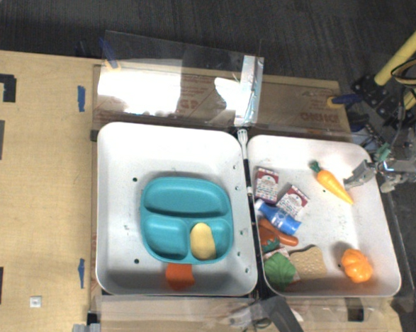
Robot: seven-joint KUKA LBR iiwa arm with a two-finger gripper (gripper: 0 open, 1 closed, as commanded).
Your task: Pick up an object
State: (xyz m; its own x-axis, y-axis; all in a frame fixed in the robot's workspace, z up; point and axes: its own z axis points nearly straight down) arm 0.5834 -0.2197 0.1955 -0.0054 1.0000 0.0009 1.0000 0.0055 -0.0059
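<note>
Nearest me, orange block (179, 274) lies loose for grasping; my tool (367, 173) waits beside the carrot (332, 184), its grip unclear.

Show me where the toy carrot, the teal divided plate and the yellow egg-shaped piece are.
orange toy carrot with green top (331, 184), camera view, middle of its orange body
teal divided plastic plate (184, 197), camera view, bare upper compartment
yellow egg-shaped piece (203, 241), camera view, its centre

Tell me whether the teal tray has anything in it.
Not empty. The tray in the left bin holds a yellow piece in its lower right compartment; its other compartments look bare.
</note>
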